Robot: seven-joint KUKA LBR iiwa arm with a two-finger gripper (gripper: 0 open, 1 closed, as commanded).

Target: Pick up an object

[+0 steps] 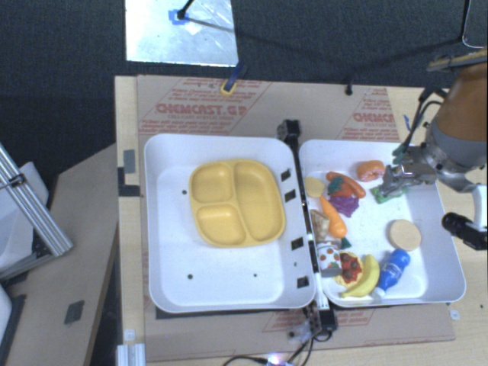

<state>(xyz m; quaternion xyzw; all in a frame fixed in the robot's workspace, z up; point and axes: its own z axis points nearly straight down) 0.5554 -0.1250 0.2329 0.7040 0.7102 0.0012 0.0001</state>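
Arm reaching in over right bin, gripper low near far edge, just above green piece; jaw state impossible to tell.

Bench bears cardboard sheet, two white bins.

Dark blue-grey carpet covers the floor around the bench; a shiny metal plate lies on it at the top, marked with a scrap of blue tape; a pale wooden bench top carries a brown cardboard sheet printed in red letters; an aluminium frame rail slants in at the left edge; light falls evenly from above.
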